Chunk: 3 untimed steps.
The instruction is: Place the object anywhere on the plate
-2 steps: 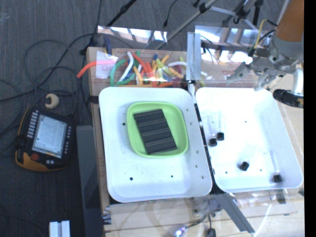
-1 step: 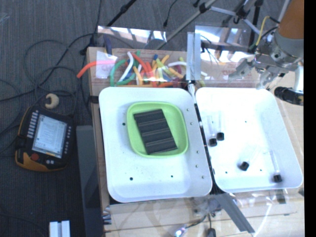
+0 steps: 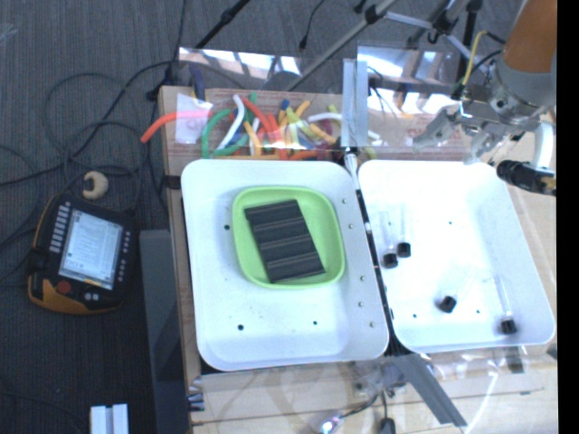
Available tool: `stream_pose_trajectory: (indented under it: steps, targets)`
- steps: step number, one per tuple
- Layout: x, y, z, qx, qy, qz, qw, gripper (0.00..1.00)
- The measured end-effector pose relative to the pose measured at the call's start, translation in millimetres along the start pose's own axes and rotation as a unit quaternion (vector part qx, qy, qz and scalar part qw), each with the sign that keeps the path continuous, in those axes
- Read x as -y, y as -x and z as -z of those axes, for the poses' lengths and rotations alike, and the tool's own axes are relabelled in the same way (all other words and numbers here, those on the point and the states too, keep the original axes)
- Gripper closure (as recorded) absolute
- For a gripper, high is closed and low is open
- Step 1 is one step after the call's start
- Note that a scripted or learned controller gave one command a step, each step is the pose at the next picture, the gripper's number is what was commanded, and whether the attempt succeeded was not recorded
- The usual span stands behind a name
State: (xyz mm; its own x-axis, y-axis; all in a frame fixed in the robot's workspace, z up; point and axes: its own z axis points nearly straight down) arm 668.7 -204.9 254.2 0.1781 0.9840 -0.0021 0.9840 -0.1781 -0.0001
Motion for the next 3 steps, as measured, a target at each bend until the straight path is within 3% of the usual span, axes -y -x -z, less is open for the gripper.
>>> stream_pose_trajectory:
  steps: [2, 3]
  targets:
    - [-3, 13, 21, -0.001, 0.001, -0.006, 1.0, 0.0]
    - [-2, 13, 8, 0.0, 0.0, -0.004, 1.0, 0.0]
